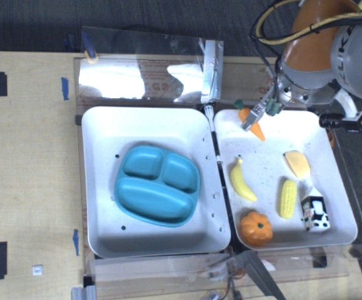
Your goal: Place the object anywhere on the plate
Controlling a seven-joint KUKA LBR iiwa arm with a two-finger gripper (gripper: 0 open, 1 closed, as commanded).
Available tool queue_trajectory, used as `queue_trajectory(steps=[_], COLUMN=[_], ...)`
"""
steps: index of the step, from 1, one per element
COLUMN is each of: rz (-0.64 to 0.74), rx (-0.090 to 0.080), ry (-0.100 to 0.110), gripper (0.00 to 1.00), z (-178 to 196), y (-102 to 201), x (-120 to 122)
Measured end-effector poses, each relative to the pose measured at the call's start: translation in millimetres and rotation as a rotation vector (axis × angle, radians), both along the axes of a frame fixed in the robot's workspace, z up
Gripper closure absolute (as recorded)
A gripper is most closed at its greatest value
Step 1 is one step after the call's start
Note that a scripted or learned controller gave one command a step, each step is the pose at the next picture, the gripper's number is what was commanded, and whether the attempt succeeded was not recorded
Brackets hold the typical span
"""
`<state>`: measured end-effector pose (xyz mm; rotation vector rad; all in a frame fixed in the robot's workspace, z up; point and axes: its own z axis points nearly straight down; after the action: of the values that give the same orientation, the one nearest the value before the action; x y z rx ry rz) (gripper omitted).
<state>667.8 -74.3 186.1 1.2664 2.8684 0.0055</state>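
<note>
Carrot (254, 125): small orange toy with a green top, at the back left corner of the right bin (337, 230), held between the closed fingers of the gripper (256, 117); probably light, stiff, smooth plastic, tapered and likely to slip, so best gripped across its thicker middle. Same bin: banana (242, 179), corn cob (287, 198), pumpkin (256, 227), tan wedge (298, 164), black-and-white carton (315, 214). Left bin (99, 142): blue divided plate (157, 184), well apart from the carrot.

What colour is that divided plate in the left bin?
The plate is light blue all over, seen clearly in the camera view.
</note>
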Motion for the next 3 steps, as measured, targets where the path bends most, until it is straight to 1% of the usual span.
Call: queue_trajectory(steps=[1, 2, 3], rz=[0.184, 0.059, 0.056], rx=[-0.001, 0.0, -0.002], ry=[0.001, 0.008, -0.006], gripper=[1.0, 1.0, 1.0], z=[36.9, -1.9, 77.9], y=[57.7, 64.7, 51.8], x=[-17.0, -16.4, -25.5])
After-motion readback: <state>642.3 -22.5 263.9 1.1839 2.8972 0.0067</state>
